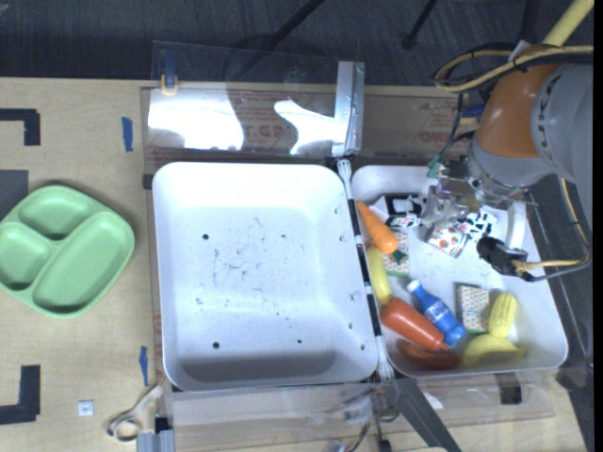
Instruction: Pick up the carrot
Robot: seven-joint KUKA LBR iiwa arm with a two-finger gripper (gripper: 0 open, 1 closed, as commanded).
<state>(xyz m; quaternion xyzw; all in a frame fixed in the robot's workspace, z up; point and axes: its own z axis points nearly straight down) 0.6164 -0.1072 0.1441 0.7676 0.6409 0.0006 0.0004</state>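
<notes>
Wood table (75,347) w/ two white bins; left bin (254,271) bare. Carrot (378,228) lies in right bin (551,332) against its left wall, above a yellow item. Claw (443,205) hovers nearby, apart from it; grip state can't tell.

Orange carrot (378,228), lying aslant against the right bin's left wall.

1. We see the two white bins (188,252) as smooth, slightly glossy plastic.
2. The carrot (379,228) looks like smooth orange plastic with a faint sheen.
3. The green divided plate (62,250) looks matt plastic.
4. The bench (66,121) shows pale, matt wood.
5. The blue bottle (439,314) looks glossy.
</notes>
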